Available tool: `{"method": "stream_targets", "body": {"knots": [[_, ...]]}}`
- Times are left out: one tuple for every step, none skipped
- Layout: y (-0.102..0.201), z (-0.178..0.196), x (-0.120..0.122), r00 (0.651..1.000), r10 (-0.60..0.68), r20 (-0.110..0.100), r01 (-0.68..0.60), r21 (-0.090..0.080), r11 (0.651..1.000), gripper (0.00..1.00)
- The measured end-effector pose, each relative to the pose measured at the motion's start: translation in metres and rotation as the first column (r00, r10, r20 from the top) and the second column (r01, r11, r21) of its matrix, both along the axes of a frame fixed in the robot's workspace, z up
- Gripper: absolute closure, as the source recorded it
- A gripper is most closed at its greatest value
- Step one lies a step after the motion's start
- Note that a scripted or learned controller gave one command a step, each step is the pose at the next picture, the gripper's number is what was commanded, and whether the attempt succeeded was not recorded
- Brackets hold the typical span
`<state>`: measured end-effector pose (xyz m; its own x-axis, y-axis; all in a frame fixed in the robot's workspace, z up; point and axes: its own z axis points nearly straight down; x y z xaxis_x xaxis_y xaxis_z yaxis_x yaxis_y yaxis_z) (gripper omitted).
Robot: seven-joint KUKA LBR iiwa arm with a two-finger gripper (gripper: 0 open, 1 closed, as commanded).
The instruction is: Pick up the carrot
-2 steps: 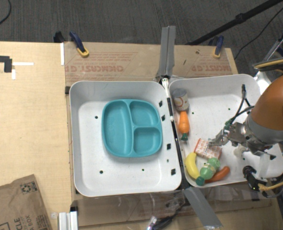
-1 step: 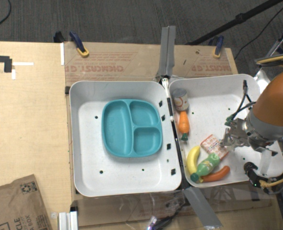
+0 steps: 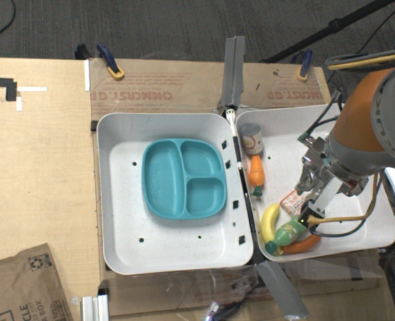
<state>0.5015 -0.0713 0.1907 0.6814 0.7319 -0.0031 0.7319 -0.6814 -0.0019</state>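
Note:
The carrot (image 3: 256,170) is a short orange piece lying along the left wall of the right bin (image 3: 284,122), just below a small can (image 3: 252,140). My gripper (image 3: 309,182) hangs over the middle of the right bin, about a hand's width to the right of the carrot and apart from it. It is above a small red and white box (image 3: 292,202). Nothing shows between the gripper and the carrot.
A yellow banana (image 3: 269,221), a green bottle (image 3: 289,233) and a long orange item (image 3: 303,245) crowd the right bin's front left corner. The left bin (image 3: 117,199) holds a teal divided plate (image 3: 184,178). A metal divider (image 3: 241,179) separates the bins.

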Motion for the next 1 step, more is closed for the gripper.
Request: {"method": "stream_targets", "body": {"knots": [[0.0195,0.0158,-0.0244,0.894,-0.448,-0.001,0.448,-0.002,0.894,1.0]]}}
